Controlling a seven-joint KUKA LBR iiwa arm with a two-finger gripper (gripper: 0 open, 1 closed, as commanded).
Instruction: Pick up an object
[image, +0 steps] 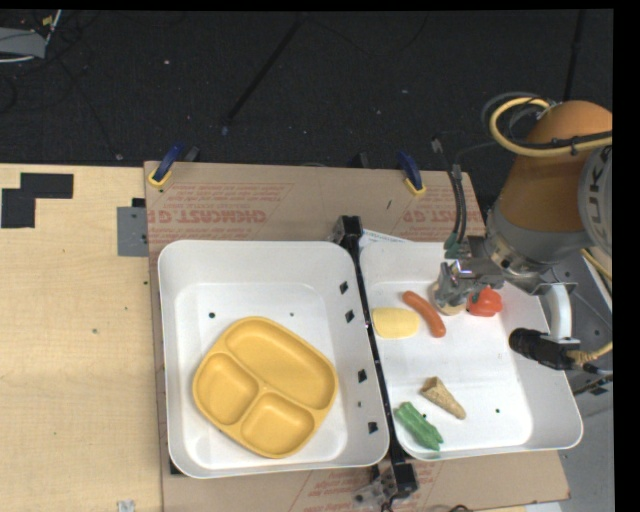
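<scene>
While the claw hovers, grip state unclear, a sausage lies just beside it.

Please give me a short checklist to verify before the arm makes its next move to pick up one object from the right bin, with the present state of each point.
1. Objects lie within the right bin: ok; sausage, yellow piece, red piece, tan wedge, green piece.
2. Gripper is over the right bin: ok, at its far side, between sausage and red piece.
3. Object is between the fingers: cannot tell.
4. Target stands apart from neighbours: not ok; sausage lies against the yellow piece.
5. Yellow tray is out of the path: ok, in the left bin.
</scene>
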